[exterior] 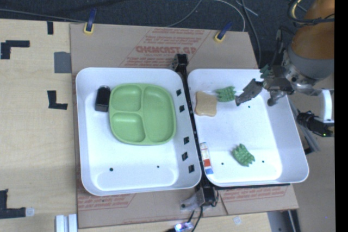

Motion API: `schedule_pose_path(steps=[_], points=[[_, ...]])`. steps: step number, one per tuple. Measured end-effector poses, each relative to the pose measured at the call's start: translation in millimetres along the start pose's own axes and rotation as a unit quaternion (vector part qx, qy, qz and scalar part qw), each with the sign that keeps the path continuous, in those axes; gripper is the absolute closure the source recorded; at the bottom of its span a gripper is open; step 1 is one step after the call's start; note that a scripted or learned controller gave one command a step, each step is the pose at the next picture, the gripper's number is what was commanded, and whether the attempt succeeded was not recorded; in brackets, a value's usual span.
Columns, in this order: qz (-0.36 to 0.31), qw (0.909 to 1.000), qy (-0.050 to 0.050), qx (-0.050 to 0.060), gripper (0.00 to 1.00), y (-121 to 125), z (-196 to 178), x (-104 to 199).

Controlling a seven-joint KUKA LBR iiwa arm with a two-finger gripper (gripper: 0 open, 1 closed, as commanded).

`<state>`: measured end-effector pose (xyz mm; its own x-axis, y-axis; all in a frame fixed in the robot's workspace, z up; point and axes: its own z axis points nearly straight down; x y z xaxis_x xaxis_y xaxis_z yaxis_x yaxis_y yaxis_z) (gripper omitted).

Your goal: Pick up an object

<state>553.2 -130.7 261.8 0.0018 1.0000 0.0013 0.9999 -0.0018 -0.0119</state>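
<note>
Over the right bin's point(283, 171) far edge, my gripper point(260, 93) hangs with fingers spread apart, nothing between them. Just off one fingertip lies a green toy point(226, 93), long axis running toward the divider. Beside it sits a tan sponge point(205, 104). Another green toy point(243, 155) lies near the front edge, angled. Left bin point(87, 133): green divided plate point(143, 114), black block point(102, 99). Red print on cardboard point(163, 49), unreadable.

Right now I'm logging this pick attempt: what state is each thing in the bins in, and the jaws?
Green divided plate: flat in left bin, compartments bare.
Black block: against plate's left rim.
Tan sponge: lying free in right bin.
Upper green toy: lying free beside sponge.
Lower green toy: lying free.
Gripper: jaws open, holding nothing.
</note>
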Motion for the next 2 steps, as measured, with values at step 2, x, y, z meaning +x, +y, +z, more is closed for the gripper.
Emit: schedule_pose_path(steps=[2], points=[[-0.001,1.0,-0.001,-0.003,0.0,4.3,47.6,10.6]])
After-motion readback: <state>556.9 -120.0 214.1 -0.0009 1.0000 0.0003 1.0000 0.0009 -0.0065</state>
